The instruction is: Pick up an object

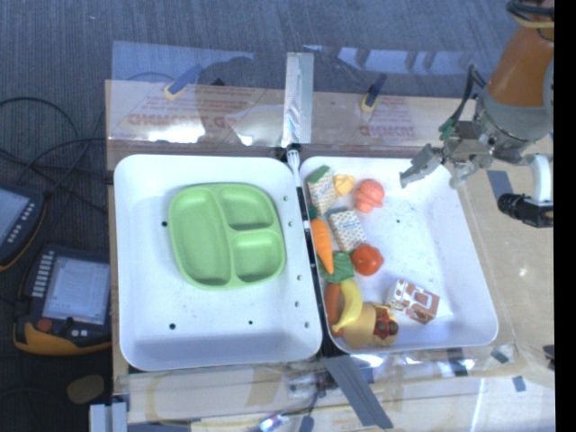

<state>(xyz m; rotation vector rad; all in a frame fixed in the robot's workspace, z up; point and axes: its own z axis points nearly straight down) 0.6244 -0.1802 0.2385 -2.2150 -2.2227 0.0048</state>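
Nearest the camera, along the right bin's (pixel 468 268) front edge, lie a banana (pixel 351 302) and a small printed carton (pixel 413 301). Beyond them sit a red tomato (pixel 366 259), a carrot (pixel 322 245) and a peach-coloured fruit (pixel 369 194). Beside this, the left bin (pixel 144 313) holds a green divided plate (pixel 228 234). Farthest back, the jaws (pixel 438 166) hang apart and bare above the right bin's far corner.

A divided plate (pixel 227 234) lies in the left bin (pixel 144 331); toy foods (pixel 351 259) crowd the right bin's (pixel 468 277) left side.
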